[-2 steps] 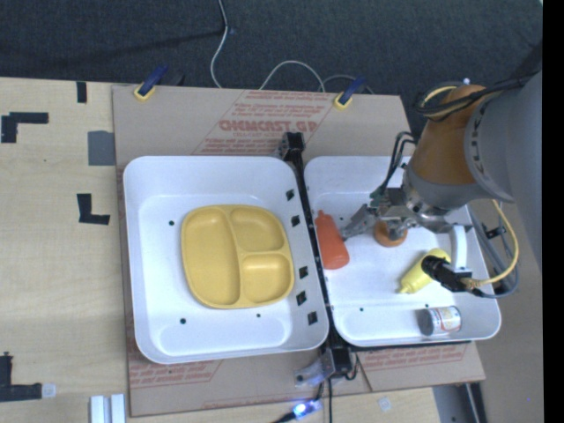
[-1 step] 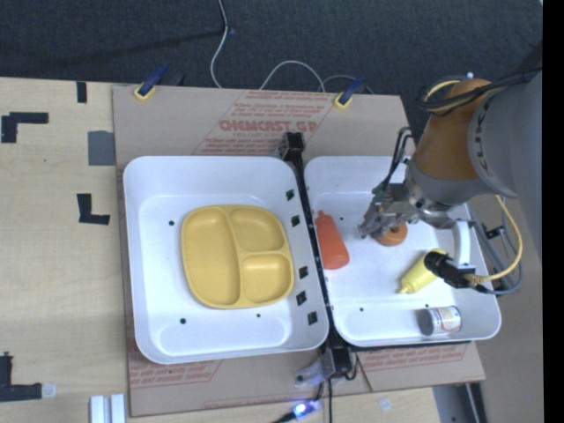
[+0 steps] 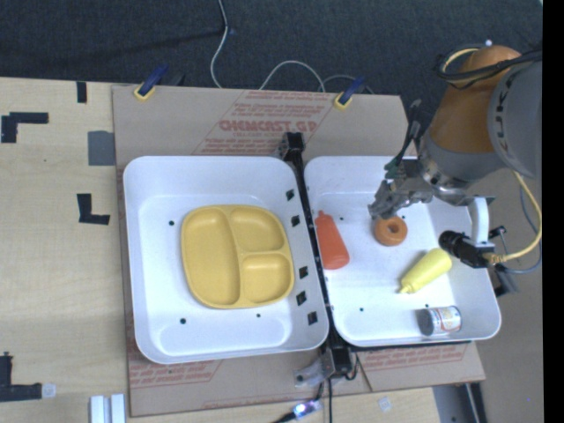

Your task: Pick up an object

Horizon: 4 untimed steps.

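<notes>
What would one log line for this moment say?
arm: over right bin | gripper: above brown ring | lifted: nothing | left bin: yellow tray

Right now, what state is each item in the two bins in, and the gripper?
Yellow divided plate: flat, left bin.
Orange carrot-like piece: lying, right bin.
Small brown ring: flat, just below the gripper.
Yellow bottle: on its side.
Can: on its side.
</notes>
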### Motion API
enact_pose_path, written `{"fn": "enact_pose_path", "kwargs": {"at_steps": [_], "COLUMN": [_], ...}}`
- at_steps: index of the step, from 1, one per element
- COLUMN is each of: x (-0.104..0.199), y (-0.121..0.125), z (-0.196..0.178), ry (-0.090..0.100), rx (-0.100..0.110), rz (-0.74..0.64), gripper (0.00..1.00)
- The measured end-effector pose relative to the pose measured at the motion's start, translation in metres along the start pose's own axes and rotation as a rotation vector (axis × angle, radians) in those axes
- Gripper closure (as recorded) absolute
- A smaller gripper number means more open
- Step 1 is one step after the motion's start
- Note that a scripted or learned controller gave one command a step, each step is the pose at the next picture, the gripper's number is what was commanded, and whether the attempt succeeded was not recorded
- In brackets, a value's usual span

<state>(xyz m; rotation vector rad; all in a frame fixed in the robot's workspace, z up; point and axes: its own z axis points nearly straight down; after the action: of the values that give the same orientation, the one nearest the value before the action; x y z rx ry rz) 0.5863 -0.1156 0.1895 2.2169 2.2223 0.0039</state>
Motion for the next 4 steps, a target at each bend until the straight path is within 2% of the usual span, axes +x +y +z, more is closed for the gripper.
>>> {"fn": "enact_pose_path", "kwargs": {"at_steps": [2, 4], "x": [-0.007, 0.109], "y": [0.009, -0.002], "z": [-0.106, -0.090], "ry": [0.000, 0.001], "rx": [0.001, 0.006], "rz": [0.000, -0.004], "gripper": [1.00, 1.00]}}
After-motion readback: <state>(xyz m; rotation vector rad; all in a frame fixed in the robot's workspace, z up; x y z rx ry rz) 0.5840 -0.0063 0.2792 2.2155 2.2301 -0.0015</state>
